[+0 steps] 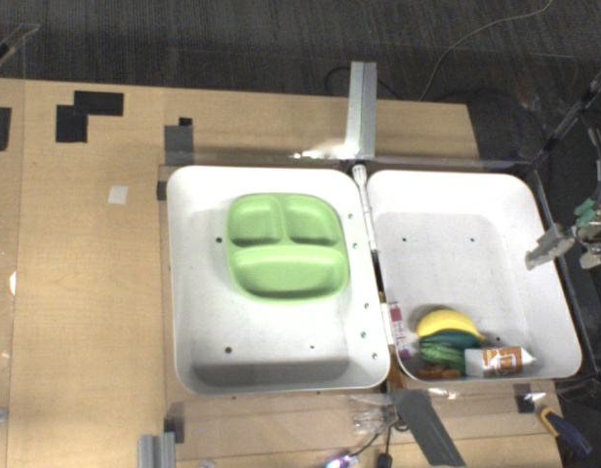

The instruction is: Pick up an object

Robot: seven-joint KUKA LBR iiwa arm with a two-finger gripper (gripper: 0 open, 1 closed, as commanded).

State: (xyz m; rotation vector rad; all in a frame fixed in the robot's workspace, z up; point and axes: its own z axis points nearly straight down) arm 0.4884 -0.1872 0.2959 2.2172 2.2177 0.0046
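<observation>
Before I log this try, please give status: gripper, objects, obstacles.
Gripper at right bin rim, holding nothing. Objects piled in its near corner. Green tray in left bin.

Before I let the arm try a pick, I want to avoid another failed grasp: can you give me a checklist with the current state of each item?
1. Objects available in the right bin: ok, a yellow object, a green object and a white bottle with an orange label lie there.
2. Objects spaced apart for a clean grasp: not ok, they are clustered in the near corner against the wall.
3. Green divided tray lying flat in the left bin: ok.
4. Gripper over a target: not ok, it sits at the right bin's right rim, away from the cluster.
5. Gripper carrying nothing: cannot tell.
</observation>
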